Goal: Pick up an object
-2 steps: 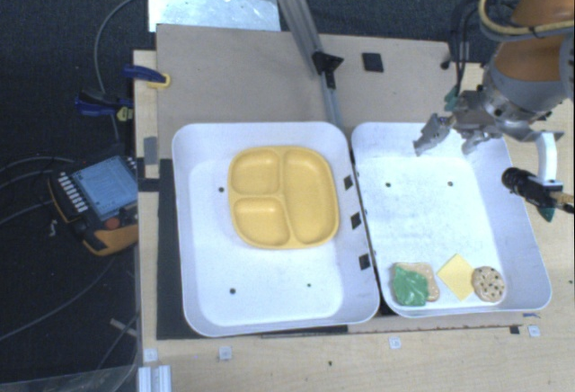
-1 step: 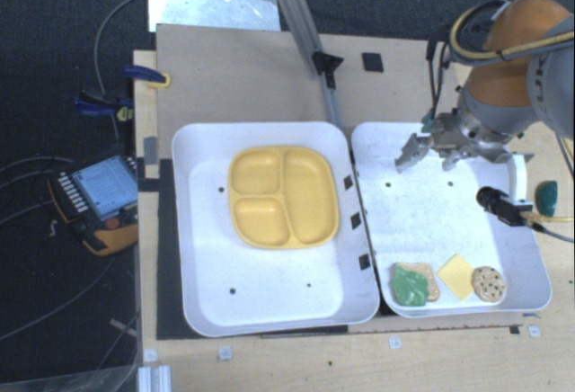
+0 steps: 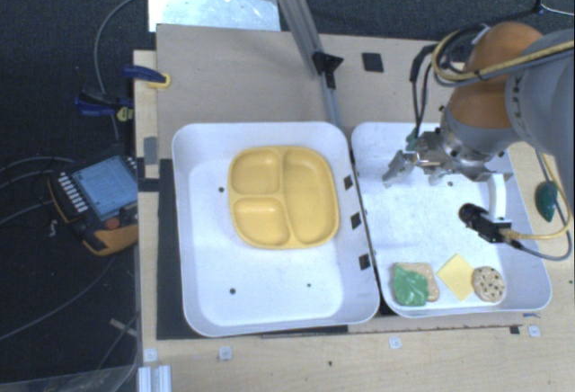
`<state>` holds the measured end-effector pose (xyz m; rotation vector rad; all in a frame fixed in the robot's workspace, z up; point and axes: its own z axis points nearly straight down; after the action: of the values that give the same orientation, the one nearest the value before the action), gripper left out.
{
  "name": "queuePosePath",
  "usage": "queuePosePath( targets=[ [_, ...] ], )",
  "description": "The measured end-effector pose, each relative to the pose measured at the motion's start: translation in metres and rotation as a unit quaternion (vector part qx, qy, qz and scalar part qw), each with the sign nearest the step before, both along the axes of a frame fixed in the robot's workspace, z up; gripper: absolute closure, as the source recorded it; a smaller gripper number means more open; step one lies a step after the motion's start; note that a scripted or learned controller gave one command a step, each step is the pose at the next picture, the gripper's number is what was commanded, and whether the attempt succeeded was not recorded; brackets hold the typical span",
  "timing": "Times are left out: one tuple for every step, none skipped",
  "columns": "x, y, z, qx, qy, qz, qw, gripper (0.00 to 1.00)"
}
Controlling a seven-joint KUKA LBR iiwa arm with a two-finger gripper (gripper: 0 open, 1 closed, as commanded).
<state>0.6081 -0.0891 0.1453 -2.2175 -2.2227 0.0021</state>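
Three small food items lie along the near edge of the right bin (image 3: pixel 409 228): a green-topped slice of toast (image 3: pixel 411 284), a yellow cheese square (image 3: pixel 456 277) and a round cookie (image 3: pixel 488 284). My gripper (image 3: pixel 420 174) hangs over the far part of that bin, well behind the three items. Its fingers are spread open and nothing is between them. The grey arm with its orange band (image 3: pixel 490 75) comes in from the right. In the left bin (image 3: pixel 193 228) rests a yellow divided plate (image 3: pixel 284 197).
A black cable plug (image 3: pixel 476 221) dangles from the arm over the right bin's middle. A slanted metal pole (image 3: pixel 301 13) ends near the bins' far divider. Off the bench to the left sit a pendant with a blue screen (image 3: pixel 99 192) and clamps (image 3: pixel 135 75).
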Motion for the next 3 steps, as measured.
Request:
queuePosePath(
  targets=[
    [-0.002,-0.003,-0.06,-0.0005,-0.002,0.0,1.0,0.0],
    [-0.001,-0.004,-0.046,-0.001,-0.004,0.0,1.0,1.0],
    [0.008,0.0,0.014,-0.0005,-0.004,0.001,1.0,1.0]
  ],
)
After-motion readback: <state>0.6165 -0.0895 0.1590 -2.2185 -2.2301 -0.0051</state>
